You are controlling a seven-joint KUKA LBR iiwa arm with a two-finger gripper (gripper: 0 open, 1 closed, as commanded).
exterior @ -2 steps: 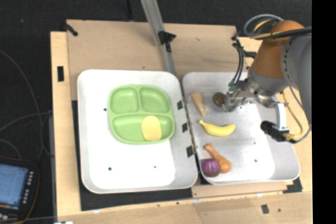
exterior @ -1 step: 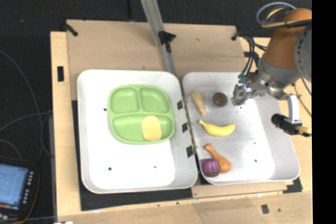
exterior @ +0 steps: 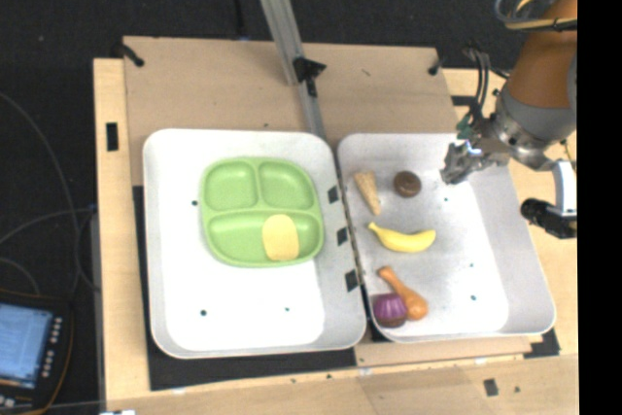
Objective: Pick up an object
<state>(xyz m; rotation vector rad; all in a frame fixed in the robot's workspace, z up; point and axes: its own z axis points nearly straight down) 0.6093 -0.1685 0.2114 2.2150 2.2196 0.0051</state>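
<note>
Starting at the left, we see the left bin (exterior: 175, 306) holding a green divided plate (exterior: 260, 209), with a yellow piece (exterior: 281, 237) lying in its near compartment. Moving right, the right bin (exterior: 505, 296) carries the candidates for picking: a pale cone-shaped item (exterior: 367, 190) near the bin's left wall, a small brown round item (exterior: 407, 183) just to its right, a banana (exterior: 402, 238) nearer to us in the middle, and at the near left corner a purple item (exterior: 390, 309) touching an orange carrot-like piece (exterior: 406, 294). Further right, the tool (exterior: 457, 167) sits over the far right part of that bin, near the brown round item but apart from it, with nothing visibly between its tips; we cannot tell whether it stands apart or together, since it is dark and small from this angle. As we judge it, the risks from here are plain: the brown item is round and may roll away if nudged off-centre; the banana is curved and could pivot out of a grasp taken near its end; the purple and orange pieces touch, so closing on one could drag or push the other; and items by the left wall leave little room for a tip on that side. We can read no brands, labels or writing on anything on the bench (exterior: 389, 73).
</note>
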